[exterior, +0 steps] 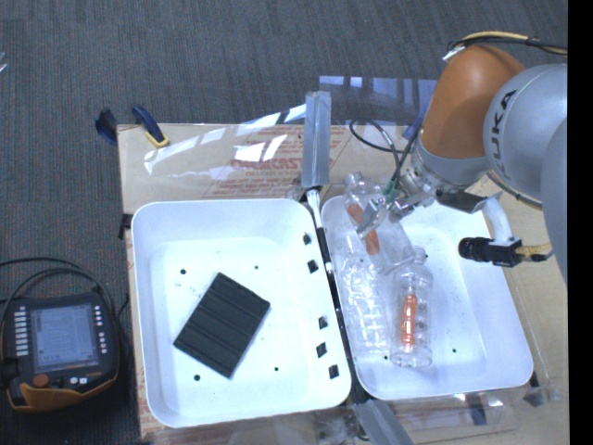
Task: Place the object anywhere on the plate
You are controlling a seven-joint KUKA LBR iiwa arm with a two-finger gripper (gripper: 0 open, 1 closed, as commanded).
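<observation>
Two shallow white plastic bins sit side by side on the bench. The left bin (pixel 157 239) holds a flat black rectangular ribbed plate (pixel 222 324), lying tilted on the bin floor, slightly left of centre and apart from the walls. The right bin (pixel 491 341) holds a cluster of clear plastic bottles (pixel 366 295) lying along its left half, close to the divider between the bins. One of them, a clear plastic bottle with an orange insert (pixel 410 318), lies nearest the bin's middle, pointing toward the front edge.

The grey arm with the orange band (pixel 468 100) reaches in from the right, over the far end of the right bin. Its two-finger gripper (pixel 387 204) is down at the upper end of the bottle cluster, beside a small orange piece (pixel 372 241) seen through the clear plastic. How far the jaws stand apart cannot be told, nor whether anything is between them, since the transparent bottles blur that spot.

A grey handheld control pendant with a screen (pixel 60 341) rests on the dark carpet to the left of the bench
</observation>
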